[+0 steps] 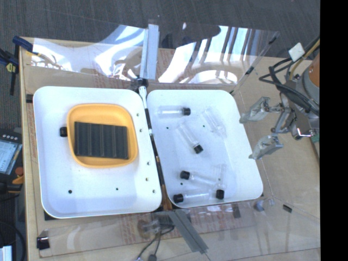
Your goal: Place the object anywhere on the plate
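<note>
- Gripper [262, 129], off the right bin's right edge over the bench, has its two fingers spread apart with nothing between them.
- Left bin [49, 178] holds the yellow plate [100, 116], which bears a dark ribbed block [101, 140].
- Right bin [244, 167] holds several clear vials with black caps; one vial [190, 138] lies mid-bin, well apart from the plate.

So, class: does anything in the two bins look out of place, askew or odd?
Mostly in the right bin: the clear vials with black caps lie tipped over at all angles, such as one near the top and one mid-bin. In the left bin, a small black piece sits beside the yellow plate, not on it.
</note>
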`<state>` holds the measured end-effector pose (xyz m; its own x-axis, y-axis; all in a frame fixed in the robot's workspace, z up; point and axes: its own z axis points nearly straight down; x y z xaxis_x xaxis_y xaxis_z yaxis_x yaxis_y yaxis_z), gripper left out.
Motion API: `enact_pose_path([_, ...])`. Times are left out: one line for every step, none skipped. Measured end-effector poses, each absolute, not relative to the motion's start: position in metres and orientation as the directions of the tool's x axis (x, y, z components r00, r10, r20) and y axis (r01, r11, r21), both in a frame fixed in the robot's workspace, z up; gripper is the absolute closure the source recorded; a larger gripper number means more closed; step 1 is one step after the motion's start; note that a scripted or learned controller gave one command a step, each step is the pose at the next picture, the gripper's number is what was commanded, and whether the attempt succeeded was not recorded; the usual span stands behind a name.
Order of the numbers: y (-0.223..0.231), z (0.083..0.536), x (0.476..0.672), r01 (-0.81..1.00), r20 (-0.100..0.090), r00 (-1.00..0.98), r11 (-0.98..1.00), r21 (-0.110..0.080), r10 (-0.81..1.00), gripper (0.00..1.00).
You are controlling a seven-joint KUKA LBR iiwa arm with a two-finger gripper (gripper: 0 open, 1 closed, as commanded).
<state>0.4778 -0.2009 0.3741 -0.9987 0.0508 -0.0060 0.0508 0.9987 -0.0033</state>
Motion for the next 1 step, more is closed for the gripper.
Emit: enact_pose_path([-0.2007, 0.3847, 0.4788, 0.050, -0.007, -0.999, 0.999, -0.005, 0.050, 1.00])
